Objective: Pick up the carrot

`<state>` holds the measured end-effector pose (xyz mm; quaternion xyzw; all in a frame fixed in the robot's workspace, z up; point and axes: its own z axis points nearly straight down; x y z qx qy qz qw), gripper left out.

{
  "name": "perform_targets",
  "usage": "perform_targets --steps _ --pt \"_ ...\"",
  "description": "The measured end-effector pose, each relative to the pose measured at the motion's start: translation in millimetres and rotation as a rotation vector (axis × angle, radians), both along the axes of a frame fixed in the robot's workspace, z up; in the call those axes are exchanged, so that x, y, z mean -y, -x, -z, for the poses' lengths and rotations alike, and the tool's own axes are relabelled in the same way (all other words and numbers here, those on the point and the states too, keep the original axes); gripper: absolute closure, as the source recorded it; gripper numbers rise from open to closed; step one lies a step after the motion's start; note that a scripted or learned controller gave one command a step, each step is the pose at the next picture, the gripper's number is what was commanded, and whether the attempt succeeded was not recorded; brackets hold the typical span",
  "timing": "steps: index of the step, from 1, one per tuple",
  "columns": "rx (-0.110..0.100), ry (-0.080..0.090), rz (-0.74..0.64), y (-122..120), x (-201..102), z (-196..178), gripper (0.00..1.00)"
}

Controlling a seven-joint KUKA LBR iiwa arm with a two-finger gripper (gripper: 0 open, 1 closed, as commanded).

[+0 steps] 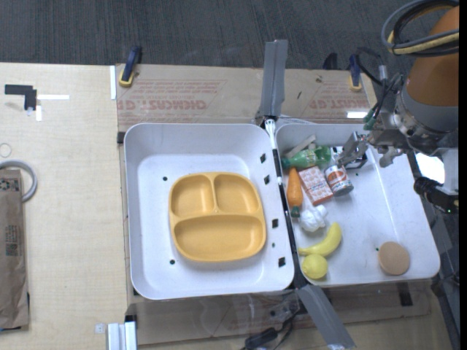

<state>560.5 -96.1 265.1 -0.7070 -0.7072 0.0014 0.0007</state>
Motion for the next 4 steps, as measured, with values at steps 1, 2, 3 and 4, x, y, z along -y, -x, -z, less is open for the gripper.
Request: perform_targets --steps 1,2,3,4 --pt "-0.001 -0.001 -0.17 43 -42 73 0.0" --pt "0.0 -0.002 -0.444 82 -52 74 0.0" --pt "0.001 -0.002 -0.454 83 -39 74 0.0" --pt "0.001 -0.001 -0.384 83 -52 1 0.0"
